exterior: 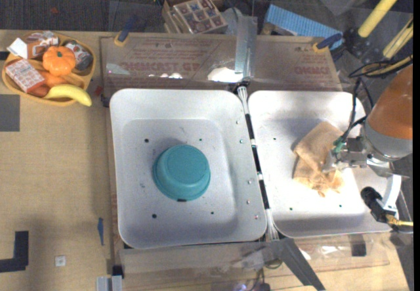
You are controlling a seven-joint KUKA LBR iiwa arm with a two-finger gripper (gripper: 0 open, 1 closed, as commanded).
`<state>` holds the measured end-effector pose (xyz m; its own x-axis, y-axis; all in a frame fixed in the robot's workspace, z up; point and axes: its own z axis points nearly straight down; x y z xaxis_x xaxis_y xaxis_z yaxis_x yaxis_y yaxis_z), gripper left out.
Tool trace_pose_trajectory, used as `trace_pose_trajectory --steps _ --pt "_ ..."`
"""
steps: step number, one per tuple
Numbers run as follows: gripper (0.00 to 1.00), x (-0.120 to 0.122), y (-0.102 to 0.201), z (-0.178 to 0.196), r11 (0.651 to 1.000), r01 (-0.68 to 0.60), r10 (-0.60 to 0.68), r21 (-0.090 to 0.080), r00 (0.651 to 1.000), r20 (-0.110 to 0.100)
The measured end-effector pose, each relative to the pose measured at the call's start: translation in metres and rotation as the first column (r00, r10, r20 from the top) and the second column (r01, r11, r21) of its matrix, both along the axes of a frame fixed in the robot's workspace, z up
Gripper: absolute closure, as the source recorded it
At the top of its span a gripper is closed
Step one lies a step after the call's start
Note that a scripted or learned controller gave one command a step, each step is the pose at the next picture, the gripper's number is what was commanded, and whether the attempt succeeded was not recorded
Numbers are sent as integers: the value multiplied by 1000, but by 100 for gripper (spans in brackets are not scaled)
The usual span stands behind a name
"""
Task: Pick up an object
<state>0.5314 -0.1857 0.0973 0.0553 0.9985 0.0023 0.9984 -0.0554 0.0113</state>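
Observation:
A tan, crumpled cloth-like object [314, 155] lies in the right bin [282, 207], toward its right half. My gripper [333, 159] is low over the object's right edge, reaching in from the right under the orange band of the arm [396, 115]. A teal upturned bowl [182, 172] rests in the middle of the left bin [131, 119].
A basket of toy food with an orange pumpkin and a banana [47, 69] sits at the far left on the bench. Cardboard panels [170, 60] stand behind both bins. Cables and a black connector [372, 201] hang by the right bin's right rim.

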Motion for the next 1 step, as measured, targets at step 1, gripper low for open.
trace_pose_trajectory --steps 1 --pt "100 -15 49 68 985 -171 171 -1 985 -14"
